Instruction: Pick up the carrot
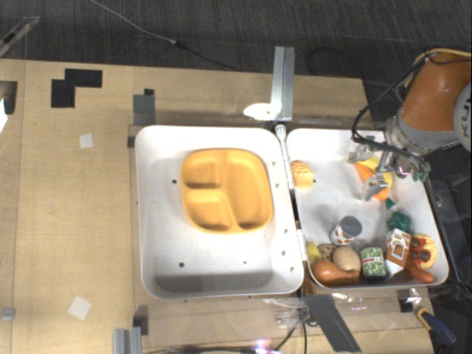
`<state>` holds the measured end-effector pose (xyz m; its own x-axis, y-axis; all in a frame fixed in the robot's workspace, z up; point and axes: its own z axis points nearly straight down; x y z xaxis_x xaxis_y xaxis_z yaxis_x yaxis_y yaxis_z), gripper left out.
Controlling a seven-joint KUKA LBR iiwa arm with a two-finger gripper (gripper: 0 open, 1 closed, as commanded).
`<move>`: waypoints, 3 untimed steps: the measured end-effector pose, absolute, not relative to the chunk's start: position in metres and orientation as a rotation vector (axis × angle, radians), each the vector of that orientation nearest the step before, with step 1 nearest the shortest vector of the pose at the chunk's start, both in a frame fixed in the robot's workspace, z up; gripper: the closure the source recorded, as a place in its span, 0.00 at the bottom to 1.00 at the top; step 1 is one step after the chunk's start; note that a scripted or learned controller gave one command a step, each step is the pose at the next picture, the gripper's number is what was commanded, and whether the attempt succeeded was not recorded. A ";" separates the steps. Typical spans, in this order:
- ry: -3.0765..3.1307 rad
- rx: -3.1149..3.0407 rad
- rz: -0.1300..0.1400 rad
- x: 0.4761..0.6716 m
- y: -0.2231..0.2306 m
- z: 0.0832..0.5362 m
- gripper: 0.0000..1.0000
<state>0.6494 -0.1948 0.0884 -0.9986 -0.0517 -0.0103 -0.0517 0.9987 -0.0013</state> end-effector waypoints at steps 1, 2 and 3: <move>3.127 -0.125 0.000 0.630 -0.157 0.089 0.00; 3.116 -0.127 -0.003 0.634 -0.156 0.103 1.00; 3.104 -0.130 -0.005 0.637 -0.155 0.117 1.00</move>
